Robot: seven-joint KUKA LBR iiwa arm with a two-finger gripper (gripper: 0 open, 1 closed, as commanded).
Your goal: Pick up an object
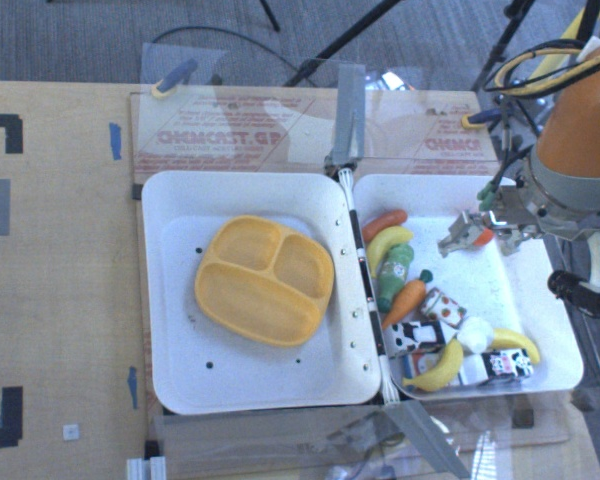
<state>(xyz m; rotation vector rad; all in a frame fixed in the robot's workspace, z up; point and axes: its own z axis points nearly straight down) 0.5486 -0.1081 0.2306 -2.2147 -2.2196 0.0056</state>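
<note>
Grey arm (565, 193), orange band, yellow and black cables

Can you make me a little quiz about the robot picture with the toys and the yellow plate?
1. True or false: the yellow divided plate lies in the left bin.
2. What lies beside the carrot? A) green toy B) spoon C) cup
3. Fill in: the gripper hovers over the ___ bin.

Key: 1 true; 2 A; 3 right.
</note>
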